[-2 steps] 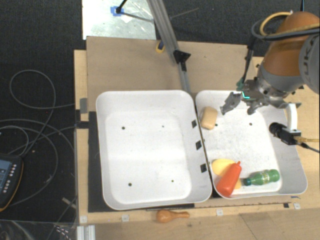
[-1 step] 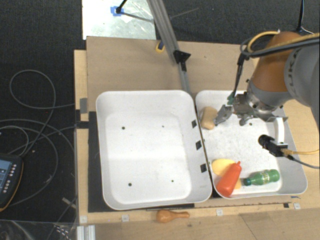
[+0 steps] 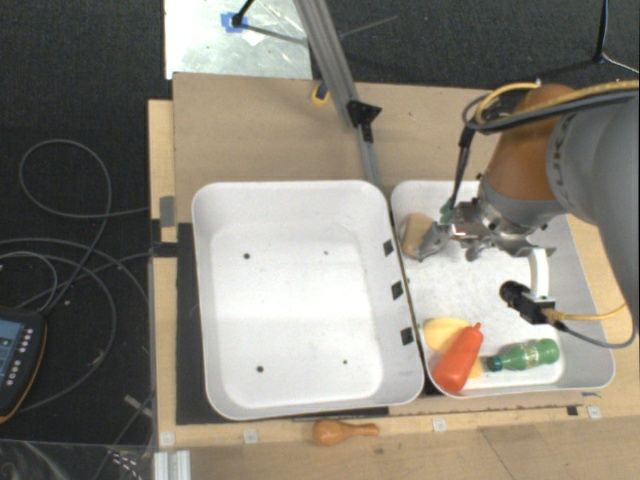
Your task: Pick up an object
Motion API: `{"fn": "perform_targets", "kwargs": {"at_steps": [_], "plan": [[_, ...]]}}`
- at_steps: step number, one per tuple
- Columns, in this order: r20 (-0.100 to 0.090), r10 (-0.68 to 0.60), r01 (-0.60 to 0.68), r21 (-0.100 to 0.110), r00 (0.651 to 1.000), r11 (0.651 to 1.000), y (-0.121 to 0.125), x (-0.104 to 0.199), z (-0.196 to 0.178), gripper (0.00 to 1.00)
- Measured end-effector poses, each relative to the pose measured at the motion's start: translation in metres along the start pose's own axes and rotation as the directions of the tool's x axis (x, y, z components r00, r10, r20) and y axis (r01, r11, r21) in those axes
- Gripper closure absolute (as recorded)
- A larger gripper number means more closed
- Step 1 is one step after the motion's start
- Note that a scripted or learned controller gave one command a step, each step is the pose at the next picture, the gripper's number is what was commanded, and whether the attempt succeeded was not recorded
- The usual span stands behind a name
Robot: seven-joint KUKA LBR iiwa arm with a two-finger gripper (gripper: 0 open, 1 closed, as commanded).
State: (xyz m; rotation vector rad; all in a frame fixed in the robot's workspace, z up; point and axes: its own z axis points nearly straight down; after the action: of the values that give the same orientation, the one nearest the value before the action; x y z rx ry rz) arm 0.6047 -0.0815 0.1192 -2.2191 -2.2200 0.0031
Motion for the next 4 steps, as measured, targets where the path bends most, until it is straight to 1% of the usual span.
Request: {"fn": "perform_targets", "kwargs": {"at_steps": [1,2,3,4], "plan": [[0.0,0.0,0.0,-0.002,1.0,1.0,0.0,0.0,0.03,0.0],[0.0,0.001,-0.001,-0.007,1.0,1.0,0.002,0.0,0.017,1.0],[0.002,-0.004,0.004,-0.012,1.0,1.0,0.011,0.0,-0.044,1.0],[0.002,-0.005,0.005,-0.01,1.0,1.0,0.015,-0.002,-0.089,1.0]]}}
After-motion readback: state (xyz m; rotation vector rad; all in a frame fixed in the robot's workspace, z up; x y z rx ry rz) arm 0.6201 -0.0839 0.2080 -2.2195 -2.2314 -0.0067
